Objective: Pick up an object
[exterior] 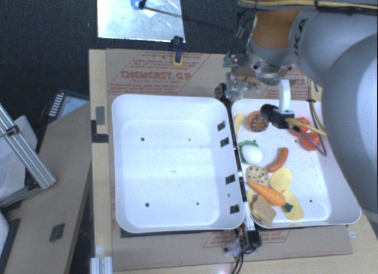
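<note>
Right now I see the arm [331, 48] hung over the far end of the right bin [339, 205], gripper [237, 90] near the divider — fingers too blurred for me to tell their gap. Objects lie in that bin: chocolate doughnut [258, 121], white egg-like piece [253, 155], sausage [278, 159], carrot [267, 194], yellow slices [281, 179], possibly a cracker [256, 174]. Left bin [171, 163] — bare white floor.

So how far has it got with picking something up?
Nothing looks picked yet. The tool sits at the far edge of the right bin, and the doughnut, sausage and carrot all lie in that bin. Grasping and lifting one remain.
</note>
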Controlling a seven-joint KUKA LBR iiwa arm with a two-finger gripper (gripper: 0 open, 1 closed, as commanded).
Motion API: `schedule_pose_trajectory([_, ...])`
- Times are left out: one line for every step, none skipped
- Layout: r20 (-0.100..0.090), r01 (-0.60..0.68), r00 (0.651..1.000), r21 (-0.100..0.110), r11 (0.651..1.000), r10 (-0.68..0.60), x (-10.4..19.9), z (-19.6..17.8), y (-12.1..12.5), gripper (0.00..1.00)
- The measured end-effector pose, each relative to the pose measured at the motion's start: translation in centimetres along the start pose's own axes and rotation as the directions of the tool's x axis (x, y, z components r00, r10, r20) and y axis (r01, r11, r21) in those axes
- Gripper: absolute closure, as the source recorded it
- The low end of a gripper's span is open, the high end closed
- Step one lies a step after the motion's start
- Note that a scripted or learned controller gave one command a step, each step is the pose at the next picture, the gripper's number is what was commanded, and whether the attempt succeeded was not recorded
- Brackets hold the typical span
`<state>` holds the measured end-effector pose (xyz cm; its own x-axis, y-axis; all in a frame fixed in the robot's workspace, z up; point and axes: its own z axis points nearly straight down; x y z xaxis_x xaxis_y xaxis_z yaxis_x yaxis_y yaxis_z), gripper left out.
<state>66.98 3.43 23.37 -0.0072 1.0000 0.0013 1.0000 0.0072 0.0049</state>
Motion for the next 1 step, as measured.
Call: schedule_pose_trajectory([0.001, 0.001, 1.000, -0.001, 1.000, -0.001, -0.21, -1.04, 0.00, 1.00])
